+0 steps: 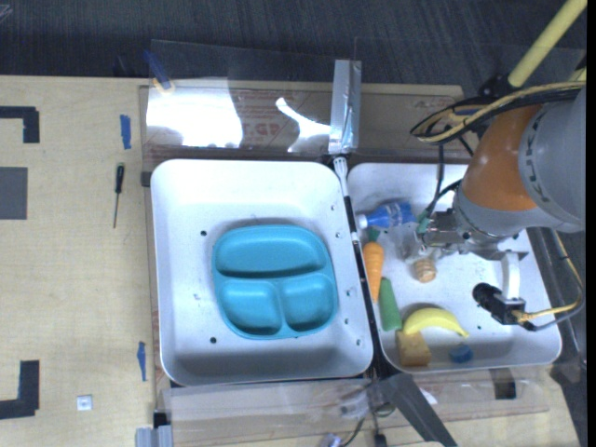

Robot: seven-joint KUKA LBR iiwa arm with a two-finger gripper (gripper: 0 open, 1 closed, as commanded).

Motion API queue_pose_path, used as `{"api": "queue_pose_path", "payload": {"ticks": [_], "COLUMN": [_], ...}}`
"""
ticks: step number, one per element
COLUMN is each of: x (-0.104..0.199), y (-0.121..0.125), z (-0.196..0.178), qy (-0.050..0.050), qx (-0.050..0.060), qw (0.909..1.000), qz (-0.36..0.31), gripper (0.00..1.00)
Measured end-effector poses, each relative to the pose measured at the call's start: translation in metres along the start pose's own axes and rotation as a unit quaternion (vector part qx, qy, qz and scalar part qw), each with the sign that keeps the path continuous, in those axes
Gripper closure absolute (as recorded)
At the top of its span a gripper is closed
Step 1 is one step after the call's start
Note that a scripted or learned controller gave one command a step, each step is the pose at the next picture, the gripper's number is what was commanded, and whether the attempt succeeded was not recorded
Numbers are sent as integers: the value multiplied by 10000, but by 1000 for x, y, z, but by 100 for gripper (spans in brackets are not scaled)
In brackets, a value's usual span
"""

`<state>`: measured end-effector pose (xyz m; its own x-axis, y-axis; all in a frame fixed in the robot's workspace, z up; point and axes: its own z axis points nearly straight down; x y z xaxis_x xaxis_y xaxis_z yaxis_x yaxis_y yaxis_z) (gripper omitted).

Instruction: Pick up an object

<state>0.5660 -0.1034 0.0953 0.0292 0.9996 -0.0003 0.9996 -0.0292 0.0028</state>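
**Hovering Over a Crowded Bin**

Reaching in from the right, I have my claw (438, 238) low over the middle of the right bin (545, 343). My own wrist hides most of it, so I cannot tell how it is set or whether anything is in it. Nothing in view proves a catch.

The candidates crowd the bin's left wall: a blue bottle (388, 216) near the far left corner, an orange carrot (373, 264) along the wall, a green piece (387, 307) just beyond it, a yellow banana (434, 322) and a brown block (413, 348) by the near edge. A small tan cork-like piece (426, 270) sits just beside my claw and looks like the nearest target.

The risks, as I judge them: the small piece is round and may roll or squirt away if I close off-centre. The items by the wall lie nearly touching, so a descent there could nudge neighbours or catch the divider between bins.

The left bin (177, 194) carries a blue divided tray (275, 277). Both bins rest on a pale wooden bench (70, 277), with dark flooring beyond the far edge and clear sheeting at the bins' far side.
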Motion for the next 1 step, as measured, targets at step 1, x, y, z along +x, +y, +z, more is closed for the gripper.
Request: {"api": "queue_pose_path", "payload": {"ticks": [1], "x": [72], "y": [-1], "z": [-120], "qy": [7], "qx": [13], "qw": [9993], "qz": [382], "gripper": [100]}}
